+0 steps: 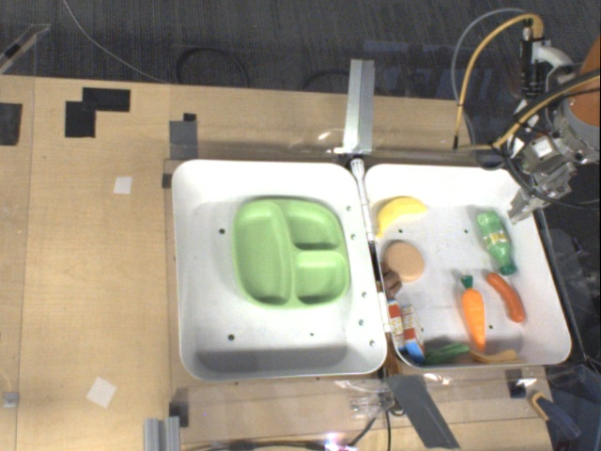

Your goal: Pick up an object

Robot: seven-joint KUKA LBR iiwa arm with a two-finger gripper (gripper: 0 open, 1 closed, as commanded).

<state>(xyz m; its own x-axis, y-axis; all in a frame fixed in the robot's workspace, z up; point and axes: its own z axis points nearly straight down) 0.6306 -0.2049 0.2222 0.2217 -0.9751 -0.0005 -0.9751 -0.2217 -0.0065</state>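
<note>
The right bin [441, 178] holds several small objects: a yellow fruit [401, 212], a round brown piece [405, 259], a green bottle [493, 239], an orange carrot [474, 316], a red sausage [506, 297], a dark green vegetable [447, 350] and a red, white and blue packet [407, 328]. My gripper [522, 207] hangs at the bin's far right edge, just up and right of the green bottle and apart from it. Nothing shows in its grasp.
The left bin [202, 280] carries a light green divided plate [289, 250]. A metal divider post [357, 111] stands between the bins at the back. Yellow and black cables [488, 40] loop above the arm's wrist at the upper right.
</note>
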